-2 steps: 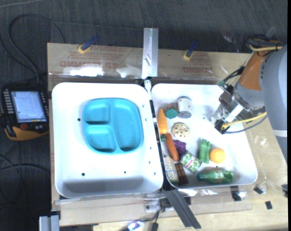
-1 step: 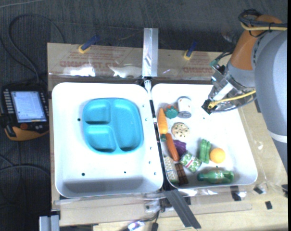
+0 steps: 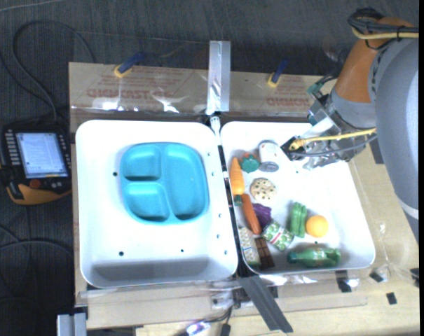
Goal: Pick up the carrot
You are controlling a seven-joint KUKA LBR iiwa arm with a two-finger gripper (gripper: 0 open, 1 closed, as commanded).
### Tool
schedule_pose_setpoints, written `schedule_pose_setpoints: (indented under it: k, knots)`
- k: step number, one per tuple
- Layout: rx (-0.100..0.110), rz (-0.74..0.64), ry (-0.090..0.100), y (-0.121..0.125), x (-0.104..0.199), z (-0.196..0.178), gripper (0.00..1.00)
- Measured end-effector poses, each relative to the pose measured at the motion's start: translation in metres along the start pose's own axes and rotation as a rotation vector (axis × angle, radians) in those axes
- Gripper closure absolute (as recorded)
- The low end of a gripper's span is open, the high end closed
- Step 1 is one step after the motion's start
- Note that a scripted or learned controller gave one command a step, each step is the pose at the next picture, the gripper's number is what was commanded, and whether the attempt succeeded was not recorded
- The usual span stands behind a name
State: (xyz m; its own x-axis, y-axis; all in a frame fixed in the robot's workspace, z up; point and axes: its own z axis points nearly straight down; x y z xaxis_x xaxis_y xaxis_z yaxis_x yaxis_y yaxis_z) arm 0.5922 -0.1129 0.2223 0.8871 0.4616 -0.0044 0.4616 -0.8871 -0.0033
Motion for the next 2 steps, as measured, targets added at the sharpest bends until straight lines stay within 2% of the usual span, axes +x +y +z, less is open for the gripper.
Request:
schedule_pose_setpoints:
  k: [1,2]
  knots:
    - [0.002,0.268,-0.002,-0.055,-0.020,0.026,1.00]
    - [-0.004,0.180,0.000,-0.042,-0.001,-0.058,1.00]
